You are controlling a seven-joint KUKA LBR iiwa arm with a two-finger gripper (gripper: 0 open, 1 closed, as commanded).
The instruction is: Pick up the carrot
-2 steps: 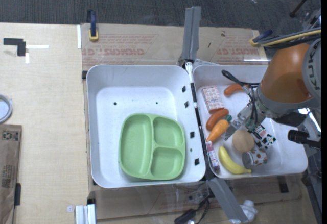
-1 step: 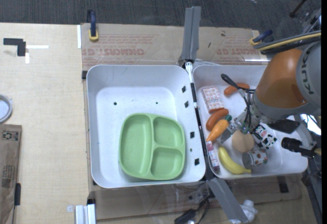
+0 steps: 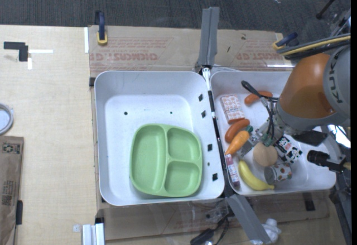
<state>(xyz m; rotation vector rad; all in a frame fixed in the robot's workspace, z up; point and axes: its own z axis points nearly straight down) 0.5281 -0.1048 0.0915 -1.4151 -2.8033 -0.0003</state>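
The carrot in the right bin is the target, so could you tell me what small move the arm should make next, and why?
Probably a short shift of the gripper toward the camera view's left and down onto the carrot. The carrot lies slanted near the right bin's left wall, just below the hot dog, while the gripper sits right beside the carrot's green top, close to the egg, and seems not yet centred on its body.

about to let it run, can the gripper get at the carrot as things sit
Probably yes: the carrot lies uncovered in the right bin, and the gripper hangs just beside it. The sausage crowding its upper side may complicate a grasp.
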